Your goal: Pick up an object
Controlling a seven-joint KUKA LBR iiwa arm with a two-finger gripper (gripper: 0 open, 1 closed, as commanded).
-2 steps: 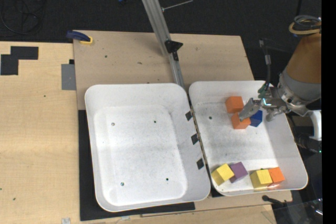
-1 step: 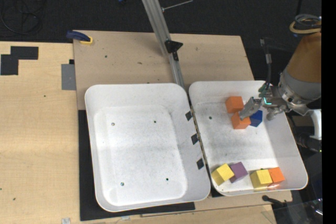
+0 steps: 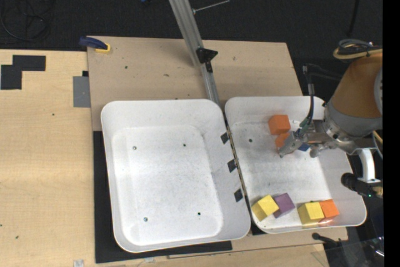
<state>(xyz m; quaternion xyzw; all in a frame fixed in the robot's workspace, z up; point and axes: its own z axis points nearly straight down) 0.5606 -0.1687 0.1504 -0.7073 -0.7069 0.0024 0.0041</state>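
Currently the gripper [image 3: 289, 148] is seen low inside the right bin [image 3: 262, 209], just below and touching or nearly touching an orange block [image 3: 279, 124] near the bin's far side. Jaw opening cannot be told; no object is seen between them. Along the near wall are noted a yellow block [image 3: 266, 206], purple block [image 3: 284, 202], second yellow block [image 3: 310, 212] and second orange block [image 3: 329, 208].
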